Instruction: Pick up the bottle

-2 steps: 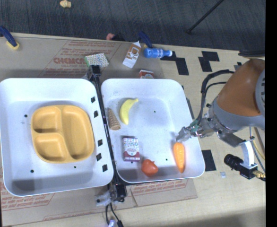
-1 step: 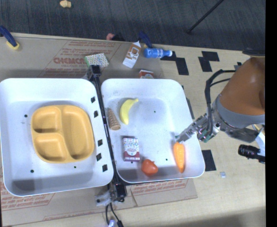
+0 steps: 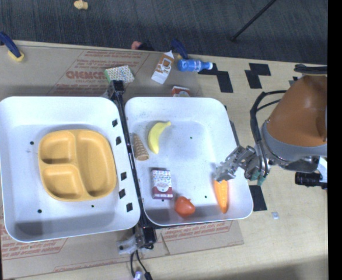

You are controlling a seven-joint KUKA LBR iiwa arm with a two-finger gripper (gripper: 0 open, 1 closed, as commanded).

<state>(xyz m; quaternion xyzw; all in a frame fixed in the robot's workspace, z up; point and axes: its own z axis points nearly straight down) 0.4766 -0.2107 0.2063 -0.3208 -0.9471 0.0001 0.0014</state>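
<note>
A small blue bottle lies on its side on the cardboard behind the right bin, outside both bins. My gripper hangs low over the right bin's front right part, just above the top end of an orange carrot. The bottle is far from the gripper, toward the back of the bench. Nothing can be seen held by the gripper.
The right bin also holds a banana, a brown cone, a red box and a red tomato. A yellow divided plate sits in the left bin. Small cartons lie near the bottle.
</note>
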